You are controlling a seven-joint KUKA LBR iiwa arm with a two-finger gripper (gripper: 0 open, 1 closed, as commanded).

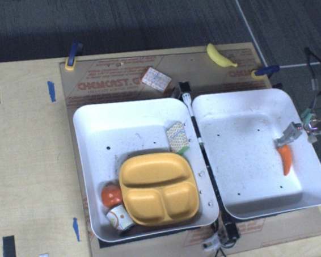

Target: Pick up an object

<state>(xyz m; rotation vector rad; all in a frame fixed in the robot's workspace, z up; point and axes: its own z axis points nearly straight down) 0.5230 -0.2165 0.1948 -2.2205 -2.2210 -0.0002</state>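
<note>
The gripper (289,135) sits low over the right bin (253,198), near its right wall, reaching in from the right edge of the view. Its fingers are too small and blurred to tell whether they are spread or closed, and nothing can be made out between them. Little of the arm is visible behind it, just dark wrist parts and cabling at the bin's right rim.

Just below the gripper lies a carrot (286,159), orange, lengthwise along the bin floor; whether the gripper touches its top end cannot be told.

The left bin (92,132) holds a yellow tray (158,187) with three compartments, filling most of its lower half. A red ball (111,195) and a small can (119,218) lie against the tray's left side. A patterned packet (177,136) lies just above the tray's right corner.

Behind the bins, on the cardboard, lie a banana (220,56) and a small box (156,79).
</note>
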